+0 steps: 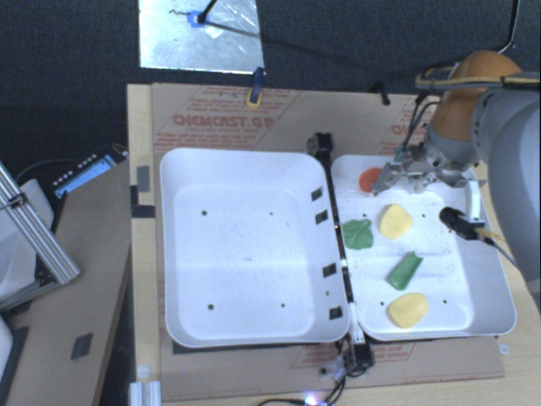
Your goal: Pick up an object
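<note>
The gripper (pixel 394 178) hangs low over the right bin (pixel 490 311), just beside the orange-red piece (pixel 369 179), probably to take it; whether it is open cannot be told.

You are looking down on two bins set side by side on a board (pixel 279 117) at frame centre. The left bin (pixel 182 227) fills the middle of the frame; the right bin (pixel 486 299) lies against it at right, with a row of clips (pixel 325 218) along the seam between them. In the right bin, a round piece (pixel 369 178) lies at upper left, a leaf-shaped piece (pixel 357 233) below it, a lump (pixel 396 222) just right of that, a stick (pixel 405 270) lower down, and a second lump (pixel 408 309) nearest the bottom edge. The gripper (pixel 397 176) sits over the bin's upper part, beside the round piece.
</note>
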Robot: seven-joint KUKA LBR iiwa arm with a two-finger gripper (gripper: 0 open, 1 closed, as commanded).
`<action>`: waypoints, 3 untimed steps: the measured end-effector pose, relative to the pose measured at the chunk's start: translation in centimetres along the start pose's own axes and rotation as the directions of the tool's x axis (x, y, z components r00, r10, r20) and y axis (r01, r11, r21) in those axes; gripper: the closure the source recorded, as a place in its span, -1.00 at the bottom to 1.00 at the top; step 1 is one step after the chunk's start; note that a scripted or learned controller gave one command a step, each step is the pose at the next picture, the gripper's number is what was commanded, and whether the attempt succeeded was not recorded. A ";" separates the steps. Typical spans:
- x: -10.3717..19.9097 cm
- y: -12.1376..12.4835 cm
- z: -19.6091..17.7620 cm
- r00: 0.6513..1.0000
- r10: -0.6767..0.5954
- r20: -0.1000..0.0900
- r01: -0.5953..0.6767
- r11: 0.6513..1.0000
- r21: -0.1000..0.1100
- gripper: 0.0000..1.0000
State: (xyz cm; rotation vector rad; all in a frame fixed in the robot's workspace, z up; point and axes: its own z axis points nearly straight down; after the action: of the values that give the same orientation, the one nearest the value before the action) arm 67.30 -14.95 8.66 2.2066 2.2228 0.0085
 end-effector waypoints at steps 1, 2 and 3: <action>0.0 -0.2 -1.1 1.000 -0.001 -0.001 0.001 1.000 0.003 1.00; 0.1 -0.2 -1.0 1.000 -0.003 -0.001 0.003 1.000 0.004 -1.00; 6.5 -0.9 0.2 1.000 0.000 -0.003 0.000 1.000 0.010 -1.00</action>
State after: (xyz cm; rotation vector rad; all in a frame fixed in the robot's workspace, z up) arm 66.34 -8.43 8.42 2.2128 2.2295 0.0014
